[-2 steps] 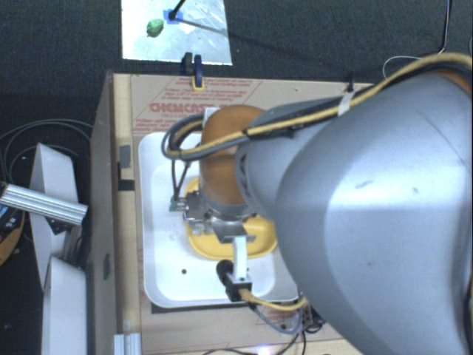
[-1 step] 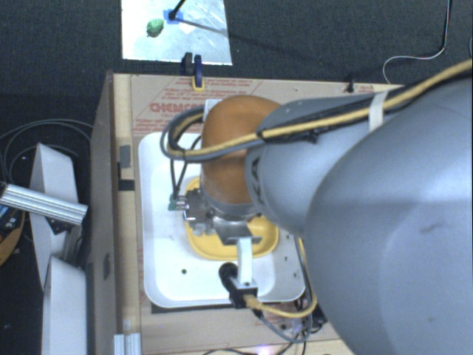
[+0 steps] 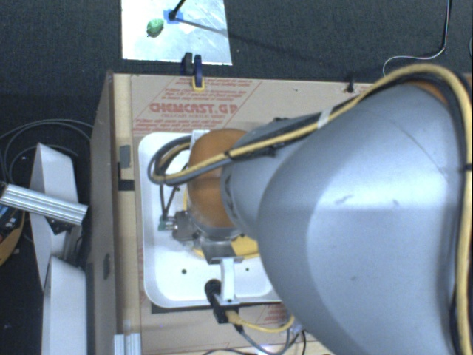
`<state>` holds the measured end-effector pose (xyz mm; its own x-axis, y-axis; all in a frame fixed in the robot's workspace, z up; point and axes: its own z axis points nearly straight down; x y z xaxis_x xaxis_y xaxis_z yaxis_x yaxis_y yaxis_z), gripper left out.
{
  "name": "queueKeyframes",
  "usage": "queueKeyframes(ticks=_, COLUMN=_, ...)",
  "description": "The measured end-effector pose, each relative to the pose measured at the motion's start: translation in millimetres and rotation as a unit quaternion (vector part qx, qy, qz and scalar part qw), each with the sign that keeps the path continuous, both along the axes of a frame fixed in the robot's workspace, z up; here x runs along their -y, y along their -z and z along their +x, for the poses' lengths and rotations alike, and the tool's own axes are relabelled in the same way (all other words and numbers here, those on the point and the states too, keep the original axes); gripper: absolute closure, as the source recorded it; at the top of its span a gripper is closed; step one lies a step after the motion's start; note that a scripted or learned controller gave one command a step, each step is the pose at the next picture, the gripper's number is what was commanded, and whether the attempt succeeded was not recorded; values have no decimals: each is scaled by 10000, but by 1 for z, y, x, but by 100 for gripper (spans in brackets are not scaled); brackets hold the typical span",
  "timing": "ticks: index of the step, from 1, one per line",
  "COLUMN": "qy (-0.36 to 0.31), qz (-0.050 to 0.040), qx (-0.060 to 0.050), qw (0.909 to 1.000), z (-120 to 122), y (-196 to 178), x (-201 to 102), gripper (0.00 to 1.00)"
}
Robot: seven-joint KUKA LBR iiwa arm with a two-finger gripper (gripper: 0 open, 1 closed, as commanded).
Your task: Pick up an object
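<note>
Since the gripper [image 3: 194,231] sits low inside the left white bin [image 3: 177,279] with the wrist and orange band [image 3: 211,176] directly over it, spread or closed cannot be told; nothing visibly pinched. Target object is hidden, presumably under the wrist near bin centre; a small greenish speck [image 3: 161,224] just beside the gripper's left side is too small to identify. Judging by the shallow bin, the contents are likely light, small and possibly slick; best taken across the narrowest middle, square to the bin floor; yellow cable [image 3: 273,135] drapes along the arm.
</note>
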<state>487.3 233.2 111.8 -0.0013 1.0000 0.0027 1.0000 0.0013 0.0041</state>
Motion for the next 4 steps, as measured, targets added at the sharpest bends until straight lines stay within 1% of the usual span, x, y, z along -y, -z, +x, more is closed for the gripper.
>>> queueKeyframes(ticks=1, qy=1, qz=-9, qx=-12, qw=10000, z=0, y=-86, x=35, gripper=100)
queueKeyframes(ticks=2, qy=-16, qz=-4, qx=-12, qw=10000, z=-1, y=-147, x=0, gripper=100)
queueKeyframes(ticks=3, qy=-4, qz=-13, qx=-16, qw=10000, z=26, y=-152, x=28, gripper=100)
queueKeyframes(ticks=4, qy=-2, qz=-11, qx=-15, qw=10000, z=10, y=-175, x=78, gripper=100)
